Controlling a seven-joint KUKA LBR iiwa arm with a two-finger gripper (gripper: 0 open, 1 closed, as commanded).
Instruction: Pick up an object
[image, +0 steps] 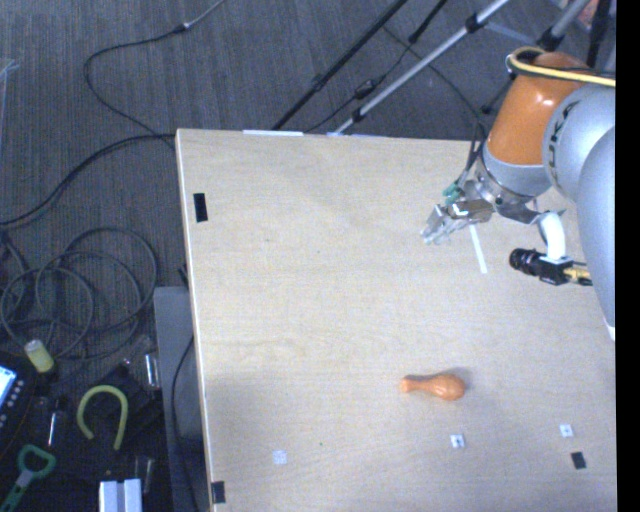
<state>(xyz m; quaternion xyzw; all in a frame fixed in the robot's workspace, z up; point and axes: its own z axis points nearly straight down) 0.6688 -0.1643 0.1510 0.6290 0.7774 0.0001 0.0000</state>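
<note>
An orange, pear-shaped object (436, 386) lies on its side on the light wooden benchtop (320, 300), toward the front right. My gripper (441, 224) hangs at the back right, well above and behind the orange object and apart from it. It points down and to the left. The grey arm with its orange band (530, 115) comes in from the right edge. I see nothing held in the gripper.
A thin white stick (479, 251) hangs beside the gripper, with a black fitting (535, 264) to its right. Small markers (457, 440) dot the front of the bench. A black tag (200, 207) sits near the left edge. Cables (80, 290) and tools lie on the floor at left.
</note>
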